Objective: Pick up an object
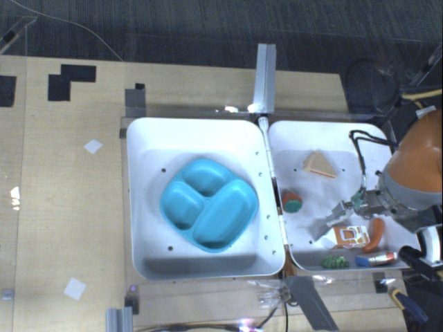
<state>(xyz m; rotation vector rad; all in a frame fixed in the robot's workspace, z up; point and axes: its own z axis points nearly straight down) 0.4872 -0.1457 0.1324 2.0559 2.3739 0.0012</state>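
Observation:
My gripper (344,211) hangs over the middle of the right bin (304,140), coming in from the grey arm with its orange band (419,159) at the right. Just below it lies an orange-and-white packet (351,236), with a red-orange sausage-shaped piece (377,232) beside that. A small orange-and-green toy (292,203) sits to the gripper's left. A tan wedge (320,164) lies toward the back. Along the front wall rest a green piece (336,261) and a blue-and-orange stick (374,259). I see nothing held in the gripper.
The left bin (145,185) holds a blue divided plate (209,204). A metal divider post (265,78) stands behind the seam between the bins. A black cable (360,151) loops over the right bin's back right corner.

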